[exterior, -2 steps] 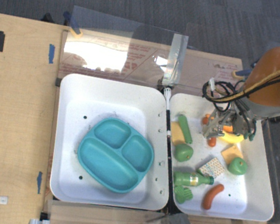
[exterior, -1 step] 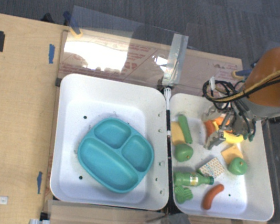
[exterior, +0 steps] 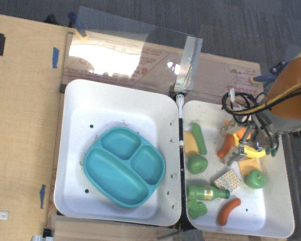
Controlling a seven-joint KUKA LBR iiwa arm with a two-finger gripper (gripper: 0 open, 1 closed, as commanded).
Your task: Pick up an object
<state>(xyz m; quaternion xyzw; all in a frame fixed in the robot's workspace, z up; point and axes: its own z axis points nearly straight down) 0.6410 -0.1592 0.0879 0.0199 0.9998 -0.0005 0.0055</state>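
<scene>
Right bin (exterior: 279, 221): crowded. Cucumber (exterior: 198, 138) and green bottle (exterior: 207, 193) block the 9 o'clock side; sausage (exterior: 228, 211) sits at 6; apple (exterior: 255, 179) at 3. Left bin (exterior: 79, 99): teal tray (exterior: 125, 166) fills centre, open floor along 12 and 9 o'clock edges.

Gripper (exterior: 247, 146) low over toy food in right bin (exterior: 279, 224); teal plate (exterior: 124, 166) in left bin (exterior: 74, 133).

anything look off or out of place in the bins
Nothing looks spilled or broken. The teal divided plate sits askew in the left bin, and the green bottle lies on its side among the toy foods in the right bin.
</scene>
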